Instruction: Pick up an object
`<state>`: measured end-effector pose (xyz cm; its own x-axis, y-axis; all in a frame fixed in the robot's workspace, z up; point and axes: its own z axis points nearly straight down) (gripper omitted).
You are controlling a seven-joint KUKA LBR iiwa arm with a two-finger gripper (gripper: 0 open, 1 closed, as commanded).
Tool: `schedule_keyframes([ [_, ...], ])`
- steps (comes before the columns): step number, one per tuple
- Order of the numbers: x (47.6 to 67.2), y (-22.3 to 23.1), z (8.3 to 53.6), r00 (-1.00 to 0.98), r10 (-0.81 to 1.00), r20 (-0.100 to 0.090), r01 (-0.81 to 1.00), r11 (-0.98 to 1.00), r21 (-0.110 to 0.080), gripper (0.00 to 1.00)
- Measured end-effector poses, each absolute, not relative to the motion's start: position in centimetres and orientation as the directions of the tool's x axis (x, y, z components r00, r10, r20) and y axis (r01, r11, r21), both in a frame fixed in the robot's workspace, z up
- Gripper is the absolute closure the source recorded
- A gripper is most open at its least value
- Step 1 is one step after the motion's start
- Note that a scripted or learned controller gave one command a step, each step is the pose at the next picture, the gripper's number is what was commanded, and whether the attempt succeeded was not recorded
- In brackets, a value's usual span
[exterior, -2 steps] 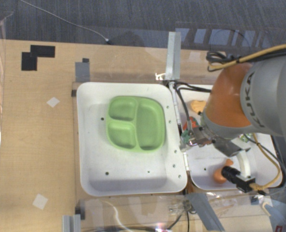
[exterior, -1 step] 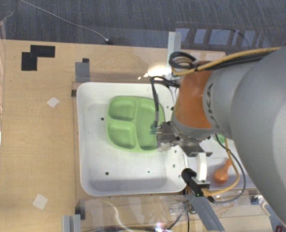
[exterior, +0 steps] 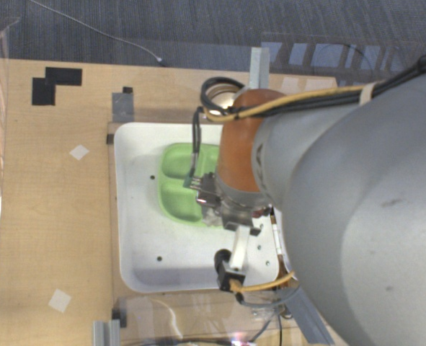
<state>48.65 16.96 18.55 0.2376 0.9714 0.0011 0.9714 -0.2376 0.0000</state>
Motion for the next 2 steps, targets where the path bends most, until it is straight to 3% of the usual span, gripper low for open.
schedule_keyframes([
  [1,48.73,23.59,17.93,0.643,0.766,-0.001,0.766,-0.643,-0.002,1.0],
  [2,48.69,23.48,18.16,0.951,0.308,0.001,0.308,-0.951,-0.002,1.0],
])
